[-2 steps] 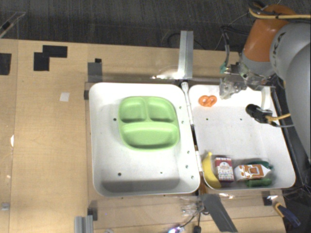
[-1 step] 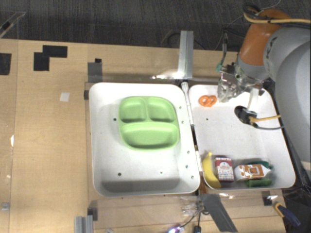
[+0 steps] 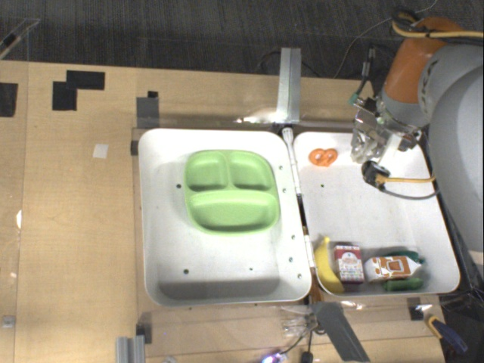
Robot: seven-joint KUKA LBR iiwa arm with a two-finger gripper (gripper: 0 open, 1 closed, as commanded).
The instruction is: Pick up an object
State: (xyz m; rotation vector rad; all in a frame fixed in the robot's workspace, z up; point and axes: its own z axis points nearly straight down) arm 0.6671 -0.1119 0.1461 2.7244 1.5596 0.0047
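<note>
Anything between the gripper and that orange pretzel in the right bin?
Nothing visible. The gripper sits near the right bin's far edge, with bare white floor between it and the pretzel to its left in this view.

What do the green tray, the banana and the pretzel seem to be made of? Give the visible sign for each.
Green tray: probably moulded plastic, matte, one even colour with rounded compartments.
Banana: looks like smooth plastic toy food, uniformly yellow with no spots, though a real one cannot be ruled out.
Pretzel: likely plastic or rubber, bright orange; too small to tell the finish.
</note>
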